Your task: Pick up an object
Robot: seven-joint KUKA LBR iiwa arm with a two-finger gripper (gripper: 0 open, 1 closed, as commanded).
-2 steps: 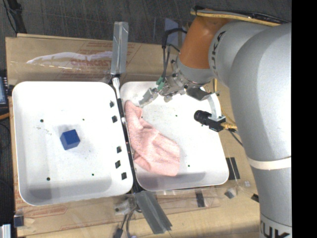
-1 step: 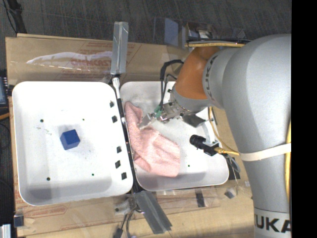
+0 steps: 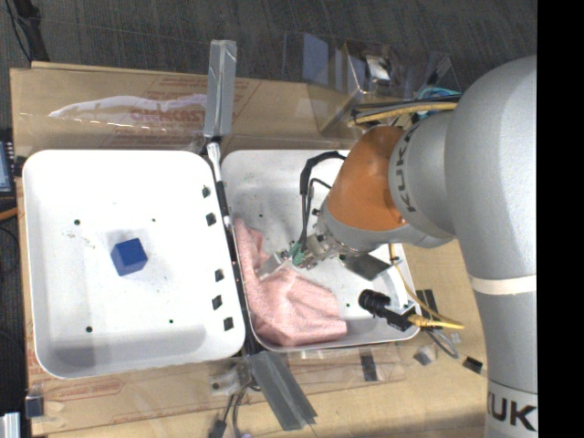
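Over the right bin (image 3: 274, 167), the gripper (image 3: 294, 255) meets the pink cloth (image 3: 290, 307); its grip state cannot be told; limp fabric may slip.

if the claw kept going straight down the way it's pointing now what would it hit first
Most likely the pink cloth in the right bin. The claw points down over the cloth's upper edge, by the bin's left side. Depth is hard to judge from above, so it may already be touching the cloth.
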